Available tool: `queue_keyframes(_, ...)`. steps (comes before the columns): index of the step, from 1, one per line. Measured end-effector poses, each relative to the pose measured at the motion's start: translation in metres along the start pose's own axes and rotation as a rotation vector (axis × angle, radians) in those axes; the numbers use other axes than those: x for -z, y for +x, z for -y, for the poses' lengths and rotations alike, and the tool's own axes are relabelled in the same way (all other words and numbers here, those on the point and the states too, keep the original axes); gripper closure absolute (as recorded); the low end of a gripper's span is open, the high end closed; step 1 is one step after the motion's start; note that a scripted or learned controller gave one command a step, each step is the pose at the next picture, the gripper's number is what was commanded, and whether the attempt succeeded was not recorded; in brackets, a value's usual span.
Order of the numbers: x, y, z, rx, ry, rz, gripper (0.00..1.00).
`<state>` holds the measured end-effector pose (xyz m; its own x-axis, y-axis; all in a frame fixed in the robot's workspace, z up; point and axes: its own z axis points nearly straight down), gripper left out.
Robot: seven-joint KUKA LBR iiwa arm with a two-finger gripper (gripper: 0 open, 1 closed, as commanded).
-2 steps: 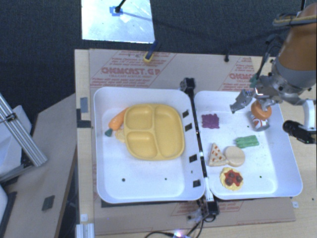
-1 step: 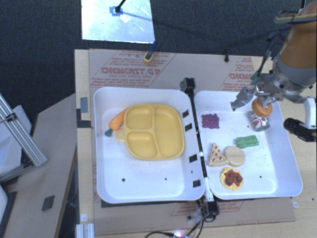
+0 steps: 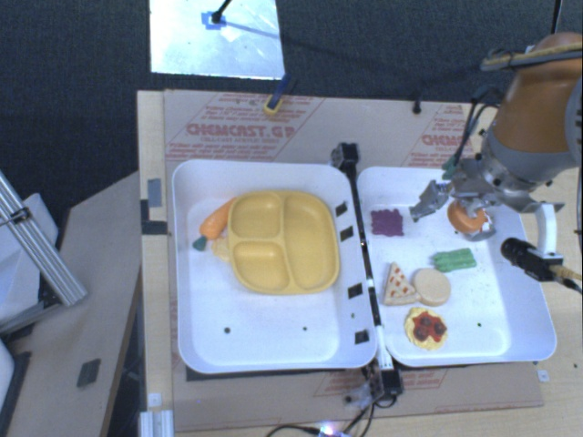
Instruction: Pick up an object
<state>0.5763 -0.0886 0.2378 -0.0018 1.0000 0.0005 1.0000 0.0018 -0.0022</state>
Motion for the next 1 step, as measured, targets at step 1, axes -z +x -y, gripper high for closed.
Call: queue_keyframes(1, -0.0434, 0.0015, -0.0054, -0.001, 0.0, 0.0, 0.0)
